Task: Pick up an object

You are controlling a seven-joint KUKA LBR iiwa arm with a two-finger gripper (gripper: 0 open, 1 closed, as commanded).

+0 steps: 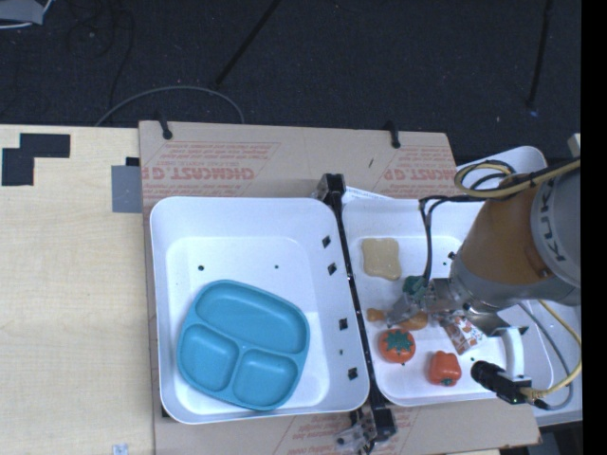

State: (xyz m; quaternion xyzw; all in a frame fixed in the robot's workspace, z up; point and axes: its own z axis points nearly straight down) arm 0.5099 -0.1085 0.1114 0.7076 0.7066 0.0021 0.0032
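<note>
My gripper is low in the right bin, reaching in from the right under the orange-banded wrist. It hovers among small toy foods. A beige bread slice lies just behind it. A red tomato with a green top sits in front of it, and a red-orange pepper lies further right. A small orange piece rests at the gripper's left. A striped packet lies under the wrist. A dark green thing sits at the gripper's tip; whether it is held is unclear.
The left bin holds a blue three-part plate. A black divider clip strip runs between the bins. Cables loop off the arm at the right. Bare wooden bench stretches to the left.
</note>
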